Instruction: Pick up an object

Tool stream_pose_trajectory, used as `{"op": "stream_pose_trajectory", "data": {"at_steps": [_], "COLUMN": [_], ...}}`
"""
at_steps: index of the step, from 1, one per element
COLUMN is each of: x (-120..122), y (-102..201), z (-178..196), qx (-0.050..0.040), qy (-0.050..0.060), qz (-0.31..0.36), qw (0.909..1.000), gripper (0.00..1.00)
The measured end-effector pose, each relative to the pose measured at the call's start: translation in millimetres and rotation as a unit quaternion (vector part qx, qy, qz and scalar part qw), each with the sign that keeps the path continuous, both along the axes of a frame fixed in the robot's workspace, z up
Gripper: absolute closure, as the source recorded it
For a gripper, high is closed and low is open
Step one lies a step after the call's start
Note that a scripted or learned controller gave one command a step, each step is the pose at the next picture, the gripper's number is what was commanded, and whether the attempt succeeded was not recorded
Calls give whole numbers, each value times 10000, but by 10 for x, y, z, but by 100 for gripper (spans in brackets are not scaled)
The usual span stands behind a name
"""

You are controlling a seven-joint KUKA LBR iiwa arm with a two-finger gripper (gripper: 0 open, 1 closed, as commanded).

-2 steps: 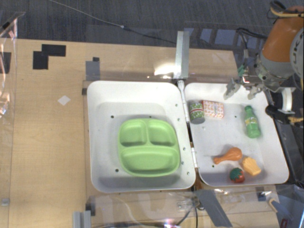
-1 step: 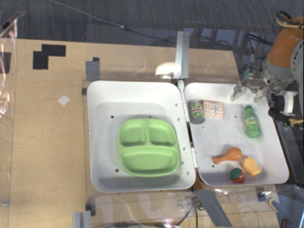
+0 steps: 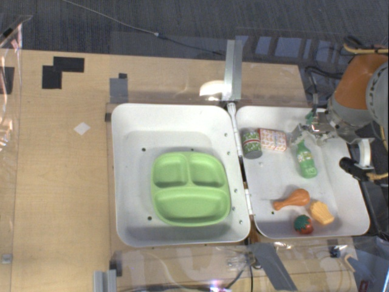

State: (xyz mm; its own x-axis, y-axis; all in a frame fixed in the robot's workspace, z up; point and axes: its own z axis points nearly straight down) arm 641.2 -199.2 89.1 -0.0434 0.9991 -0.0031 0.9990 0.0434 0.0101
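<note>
Pale wooden bench (image 3: 61,181) carries two shallow white bins side by side, with dark carpet beyond its far edge. Black marker patches sit near the bench's far left corner.

Left bin (image 3: 130,126) holds one item — a green divided plate (image 3: 191,188) with three compartments, lying flat at the bin's centre.

Right bin (image 3: 346,199) holds the loose objects. At its far left corner a green can (image 3: 250,143) stands just beside a pink-and-white patterned box (image 3: 273,140). A green bottle (image 3: 305,160) lies near the far edge, right of centre, its neck pointing toward the far edge. Near the bin's near edge lies a brown drumstick-shaped toy (image 3: 293,199); just right of it sit a yellow-orange block (image 3: 321,213) and a red-and-green fruit-like toy (image 3: 303,224), close together.

Arm (image 3: 361,90), grey with an orange band, enters over the right bin's far right corner. Gripper (image 3: 316,126) sits at the bottle's neck end, just above it — contact cannot be confirmed. Whether the fingers are apart or together cannot be told; nothing is visibly held between them.
</note>
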Motion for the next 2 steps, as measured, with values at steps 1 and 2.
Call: {"op": "stream_pose_trajectory", "data": {"at_steps": [1,2], "x": [31,293], "y": [13,671], "z": [139,1019], "qx": [-3,18], "qy": [-40,17], "qz": [14,-1053], "qw": [10000,9944], "gripper": [100,100]}}
